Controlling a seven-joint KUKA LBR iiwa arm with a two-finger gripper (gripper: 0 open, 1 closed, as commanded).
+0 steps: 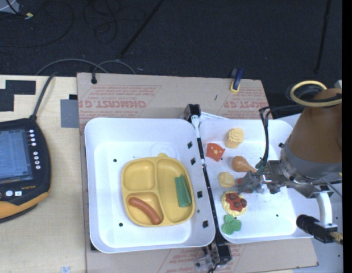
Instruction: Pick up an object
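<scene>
In the right bin point(278, 220) lie several toy foods: a yellow corn piece point(235, 136), a red pepper point(215, 151), a brown drumstick point(241, 164), a beige lump point(226, 179), a small pizza point(234, 203) and a green broccoli point(231, 226). My gripper point(249, 182) reaches in from the right and hangs low among them. It is just right of the beige lump, below the drumstick and above the pizza. Nothing is visibly lifted.
The left bin point(107, 152) holds a yellow divided plate point(143, 175) with a sausage point(145, 209) and a green stick point(182, 190). A ridge point(201, 175) separates the bins. A handheld pendant point(16, 164) lies at far left. The arm's body point(318, 147) covers the right bin's right side.
</scene>
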